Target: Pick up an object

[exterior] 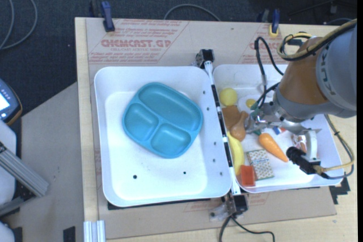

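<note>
Since the grey arm with its orange band hangs low over the right shallow white plastic bin (249,187), the claw (262,120) sits among the clutter; cannot tell its state, nothing visibly held. Nearest targets: brown rounded toy (234,122) just left of it, orange plastic carrot (272,146) just near-side. Judgement: pick one, centre over it, avoid the yellow banana (236,151) beside. Blue divided plate (163,119) lies alone in the left bin.

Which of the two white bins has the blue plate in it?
The left bin. It holds the blue divided plate; the right bin holds small toy foods.
</note>
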